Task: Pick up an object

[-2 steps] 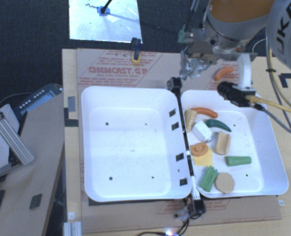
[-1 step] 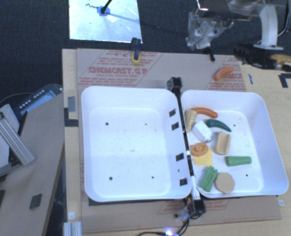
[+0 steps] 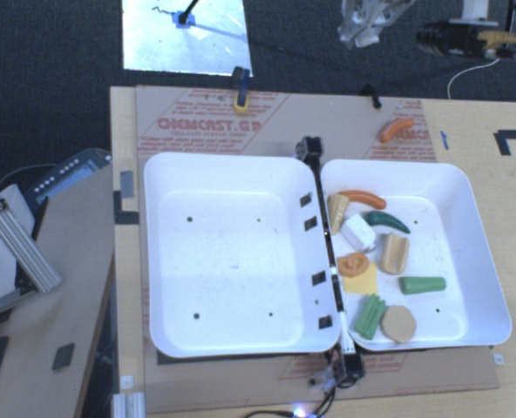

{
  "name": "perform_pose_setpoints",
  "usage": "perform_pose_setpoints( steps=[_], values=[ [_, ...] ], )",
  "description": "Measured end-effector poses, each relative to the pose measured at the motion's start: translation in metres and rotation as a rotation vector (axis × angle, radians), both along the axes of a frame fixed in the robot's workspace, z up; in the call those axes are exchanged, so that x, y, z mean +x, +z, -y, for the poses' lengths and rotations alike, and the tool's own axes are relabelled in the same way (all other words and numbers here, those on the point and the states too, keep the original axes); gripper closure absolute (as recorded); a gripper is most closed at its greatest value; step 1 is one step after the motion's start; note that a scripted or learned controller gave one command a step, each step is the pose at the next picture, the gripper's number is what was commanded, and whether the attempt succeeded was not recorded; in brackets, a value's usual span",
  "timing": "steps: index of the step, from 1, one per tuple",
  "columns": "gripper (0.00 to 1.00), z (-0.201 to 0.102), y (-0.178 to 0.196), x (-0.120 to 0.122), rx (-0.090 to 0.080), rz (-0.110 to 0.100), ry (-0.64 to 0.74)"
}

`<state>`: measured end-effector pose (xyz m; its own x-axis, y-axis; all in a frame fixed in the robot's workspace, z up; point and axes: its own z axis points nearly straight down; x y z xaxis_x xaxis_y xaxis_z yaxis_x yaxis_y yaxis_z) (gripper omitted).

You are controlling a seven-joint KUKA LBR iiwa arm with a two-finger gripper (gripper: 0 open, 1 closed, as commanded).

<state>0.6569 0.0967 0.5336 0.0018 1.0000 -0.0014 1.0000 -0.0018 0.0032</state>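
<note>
The right bin (image 3: 476,225) holds several toy foods: an orange sausage (image 3: 363,199), a dark green pod (image 3: 387,221), a white block (image 3: 357,232), a beige cone (image 3: 337,212), a tan cylinder (image 3: 394,253), an orange slice (image 3: 354,264) on a yellow square (image 3: 363,281), a green piece (image 3: 424,284), a green bundle (image 3: 370,316) and a tan disc (image 3: 398,324). My gripper (image 3: 363,29) hangs high beyond the bench's far edge, well away from both bins, with nothing visibly in it.
The left bin (image 3: 166,233) sits beside the right one, with a black divider (image 3: 321,233) between them. Another orange sausage (image 3: 397,130) lies on the board behind the right bin. A yellow-and-blue clip (image 3: 241,94) stands at the back. A shiny plate (image 3: 184,24) lies on the floor.
</note>
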Motion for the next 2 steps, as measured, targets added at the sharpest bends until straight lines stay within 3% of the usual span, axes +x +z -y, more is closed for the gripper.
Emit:
perform_pose_setpoints(
  steps=[1,2],
  values=[
    [1.0,-0.046,-0.101,-0.006,0.001,-0.008,0.008],
    [1.0,-0.065,-0.001,-0.033,0.006,0.009,0.01]
  ],
)
